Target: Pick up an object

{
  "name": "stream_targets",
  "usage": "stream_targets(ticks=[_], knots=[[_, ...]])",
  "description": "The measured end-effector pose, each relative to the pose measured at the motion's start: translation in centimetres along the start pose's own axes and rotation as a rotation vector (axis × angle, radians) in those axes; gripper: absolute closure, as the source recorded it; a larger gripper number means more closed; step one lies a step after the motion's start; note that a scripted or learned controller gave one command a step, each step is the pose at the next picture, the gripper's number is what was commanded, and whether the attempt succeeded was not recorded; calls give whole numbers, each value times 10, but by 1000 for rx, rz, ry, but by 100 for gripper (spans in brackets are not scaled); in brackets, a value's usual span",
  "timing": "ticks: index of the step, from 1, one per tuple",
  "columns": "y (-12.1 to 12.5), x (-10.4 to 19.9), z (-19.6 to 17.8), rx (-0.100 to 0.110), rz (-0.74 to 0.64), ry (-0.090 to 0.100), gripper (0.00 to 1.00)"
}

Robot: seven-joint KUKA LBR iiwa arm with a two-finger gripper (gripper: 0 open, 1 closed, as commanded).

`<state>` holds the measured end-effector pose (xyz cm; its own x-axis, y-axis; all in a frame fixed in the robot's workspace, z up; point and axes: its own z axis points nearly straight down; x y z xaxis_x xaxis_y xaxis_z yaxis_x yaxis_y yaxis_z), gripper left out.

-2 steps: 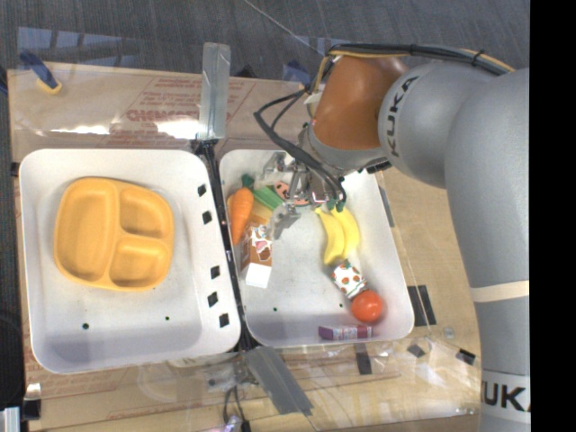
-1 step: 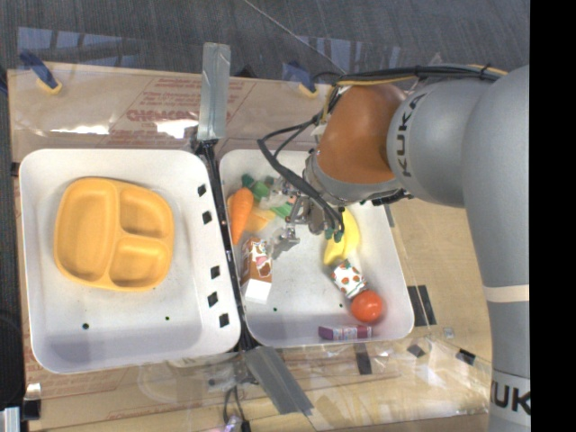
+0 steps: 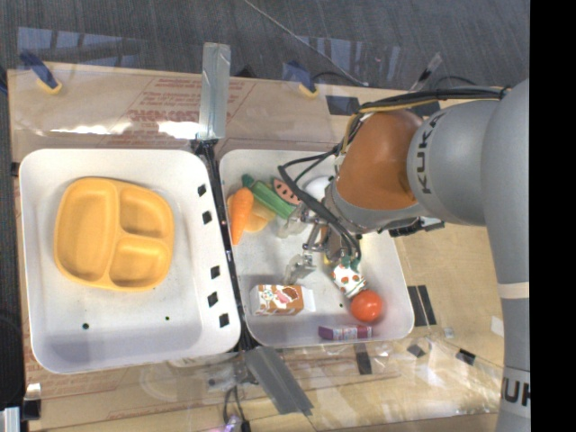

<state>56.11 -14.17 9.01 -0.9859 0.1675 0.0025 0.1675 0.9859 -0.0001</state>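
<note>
Two bins sit side by side on the bench, touching along their inner edges. The left bin (image 3: 108, 340) holds a divided tray (image 3: 112, 232), lying toward its far left part. The right bin (image 3: 396, 277) is the crowded one: a carrot (image 3: 240, 212) lies against its left wall, with a cucumber (image 3: 270, 196) just beside it to the right. Along the near wall lie a small carton (image 3: 277, 300) and, further right, a tomato (image 3: 365, 306) (a small bottle (image 3: 349, 280) touches it from behind). The arm (image 3: 450, 169) reaches in from the right, over the bin's far right part.
</note>
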Motion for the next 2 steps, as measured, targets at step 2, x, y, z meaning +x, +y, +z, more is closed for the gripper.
stream_targets(ticks=[2], knots=[[-70, 17, 0, -2, 184, -1, 0]])
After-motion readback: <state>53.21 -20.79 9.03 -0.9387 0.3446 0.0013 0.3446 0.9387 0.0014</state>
